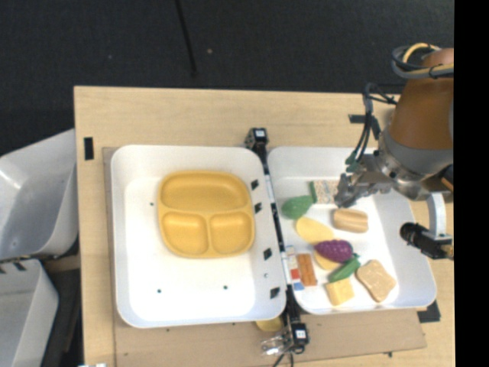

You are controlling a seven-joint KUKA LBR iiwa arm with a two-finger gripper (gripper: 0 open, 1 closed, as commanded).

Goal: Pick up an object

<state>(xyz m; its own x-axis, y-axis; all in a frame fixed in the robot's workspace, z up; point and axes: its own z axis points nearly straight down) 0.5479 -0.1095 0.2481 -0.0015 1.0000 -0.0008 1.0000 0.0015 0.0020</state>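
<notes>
The right bin point(397, 297) holds several toy foods: a green leaf piece point(296, 206), a yellow lemon-like piece point(314, 228), a tan bread roll point(351, 220), a purple grape bunch point(334, 248), a green pepper point(345, 269), a yellow cheese block point(340, 291), a toast slice point(376, 279) and an orange-red packet point(305, 270). My gripper point(345, 193) hangs low over the bin's upper middle, just above the bread roll and beside a small pale packet point(324, 190). Nothing shows between its fingers.
The left bin point(130, 281) carries a yellow divided plate point(206, 212). A black clamp point(258, 137) sits at the top of the divider between the bins. A black fixture point(420, 238) sticks in at the right bin's right side. A white container point(34, 197) lies left of the bench.
</notes>
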